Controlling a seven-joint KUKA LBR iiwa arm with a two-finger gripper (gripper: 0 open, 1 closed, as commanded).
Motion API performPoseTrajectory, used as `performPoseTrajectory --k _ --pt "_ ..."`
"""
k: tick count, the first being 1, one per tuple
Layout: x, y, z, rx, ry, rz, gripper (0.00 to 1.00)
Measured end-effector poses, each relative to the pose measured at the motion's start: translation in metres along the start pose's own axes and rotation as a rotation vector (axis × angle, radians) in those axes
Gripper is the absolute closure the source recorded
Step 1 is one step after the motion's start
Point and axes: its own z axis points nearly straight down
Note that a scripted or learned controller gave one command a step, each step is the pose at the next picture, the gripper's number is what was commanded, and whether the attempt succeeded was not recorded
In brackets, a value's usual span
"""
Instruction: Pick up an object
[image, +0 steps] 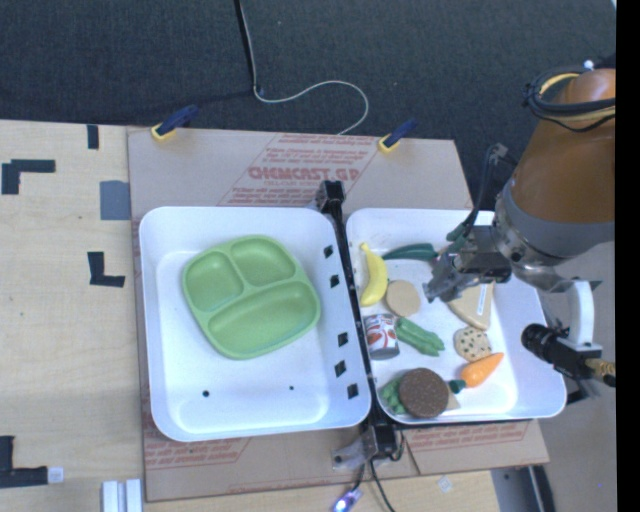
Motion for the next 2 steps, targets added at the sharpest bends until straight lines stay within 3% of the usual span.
performPoseTrajectory --k 1,2 --pt "0.041 -0.002 0.066 0.016 0.0 0.005 1.0" --pt "0.085 0.0 0.01 0.006 0.001 0.003 1.0"
